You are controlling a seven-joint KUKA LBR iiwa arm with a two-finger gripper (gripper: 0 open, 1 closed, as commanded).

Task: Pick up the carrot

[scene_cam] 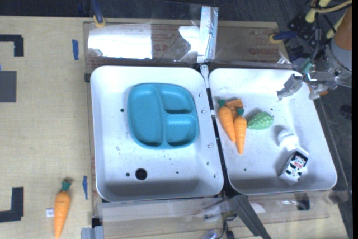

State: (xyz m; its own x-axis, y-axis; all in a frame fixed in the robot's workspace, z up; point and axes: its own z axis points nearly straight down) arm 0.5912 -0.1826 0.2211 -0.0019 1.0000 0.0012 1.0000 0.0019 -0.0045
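Hovering over the far right corner of the right bin [330, 173], the gripper [291, 87] carries nothing, and whether its fingers are spread or closed cannot be told. Two carrots [234, 123] lie side by side against that bin's left wall, with a green toy [260, 120] touching them on the right. A small milk carton [292, 162] sits near the bin's near right corner. The left bin [106, 176] carries a blue divided plate [163, 115]. Another carrot [61, 209] rests on the bench [39, 137] near its near left corner.
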